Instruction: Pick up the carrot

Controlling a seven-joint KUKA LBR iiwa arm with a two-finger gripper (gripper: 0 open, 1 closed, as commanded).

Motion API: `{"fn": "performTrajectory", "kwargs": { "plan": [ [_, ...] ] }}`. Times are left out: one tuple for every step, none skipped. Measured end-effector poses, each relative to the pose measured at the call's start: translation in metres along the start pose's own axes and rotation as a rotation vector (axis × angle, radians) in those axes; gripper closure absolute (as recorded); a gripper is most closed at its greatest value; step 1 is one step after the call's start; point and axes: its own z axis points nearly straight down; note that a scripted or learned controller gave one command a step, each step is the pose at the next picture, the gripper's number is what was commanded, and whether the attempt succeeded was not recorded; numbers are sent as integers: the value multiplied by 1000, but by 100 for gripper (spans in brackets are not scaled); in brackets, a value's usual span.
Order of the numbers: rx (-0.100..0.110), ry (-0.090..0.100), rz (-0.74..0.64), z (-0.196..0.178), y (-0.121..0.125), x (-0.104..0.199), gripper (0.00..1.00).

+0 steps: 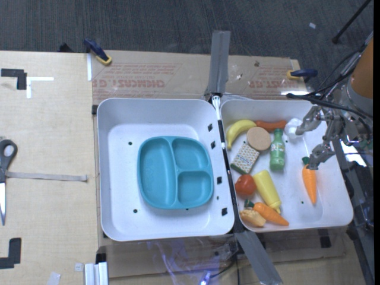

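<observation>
Two white bins: the left bin (113, 177) holds a teal divided plate (176, 172); the right bin (332, 215) holds toy foods, among them a banana (237, 130) and a green bottle (277, 150). The gripper (314, 140), fingers spread wide, hangs over the right bin. The carrot (310, 184) lies just beneath its lower fingertip, ungrasped.

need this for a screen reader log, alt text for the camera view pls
A grey robot arm reaches in from the right, its gripper just above the leafy end of a carrot lying in the right bin. Other toy foods crowd that bin's left side; the left bin holds a blue divided plate.
</observation>
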Motion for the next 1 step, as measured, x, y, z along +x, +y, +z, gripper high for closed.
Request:
{"fn": "performTrajectory", "kwargs": {
  "plan": [
    [1, -1, 180, 40, -59, 5, 0]
  ]
}}
